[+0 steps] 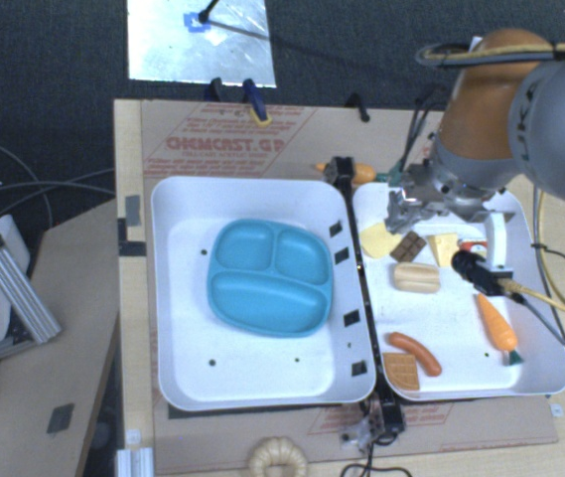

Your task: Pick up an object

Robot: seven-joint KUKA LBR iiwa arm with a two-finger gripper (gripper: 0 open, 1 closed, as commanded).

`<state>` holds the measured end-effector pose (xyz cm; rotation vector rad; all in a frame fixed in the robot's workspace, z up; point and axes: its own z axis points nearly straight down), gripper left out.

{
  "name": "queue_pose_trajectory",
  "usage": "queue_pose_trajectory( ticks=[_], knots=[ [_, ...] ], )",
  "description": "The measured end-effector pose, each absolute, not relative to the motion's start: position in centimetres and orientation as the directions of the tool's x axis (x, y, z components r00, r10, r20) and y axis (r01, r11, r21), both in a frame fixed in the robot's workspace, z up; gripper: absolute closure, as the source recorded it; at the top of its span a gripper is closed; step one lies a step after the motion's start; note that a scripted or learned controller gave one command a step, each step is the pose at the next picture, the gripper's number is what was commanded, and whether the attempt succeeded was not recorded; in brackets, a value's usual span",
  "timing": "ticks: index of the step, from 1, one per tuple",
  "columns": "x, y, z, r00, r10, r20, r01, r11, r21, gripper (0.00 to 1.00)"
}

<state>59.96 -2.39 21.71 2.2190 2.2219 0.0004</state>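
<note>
The arm is finished in smooth grey, with rounded, cylindrical link housings. An orange band of domed shape is fitted above the wrist. Below the band, a grey metallic wrist flange is mounted. The gripper is built from dark grey metal parts. Thin black cables are routed along the outside of the wrist, and one cable is looped over the top of the orange band.

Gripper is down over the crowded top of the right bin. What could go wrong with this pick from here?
The gripper sits above tightly packed items: a yellow wedge, a brown block and a bread roll. It may close on two at once or nudge neighbours aside. It is also close to the divider between the bins, so a finger could catch it.
</note>
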Motion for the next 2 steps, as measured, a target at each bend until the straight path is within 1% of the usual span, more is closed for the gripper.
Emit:
queue_pose_trajectory(
  ticks=[1, 2],
  knots=[
    [59.2, -2.1, 21.5, -0.001, 1.0, -0.001, 1.0, 0.001, 0.0, 1.0],
    [59.3, -3.3, 22.0, 0.0, 1.0, 0.0, 1.0, 0.0, 0.001, 1.0]
  ],
)
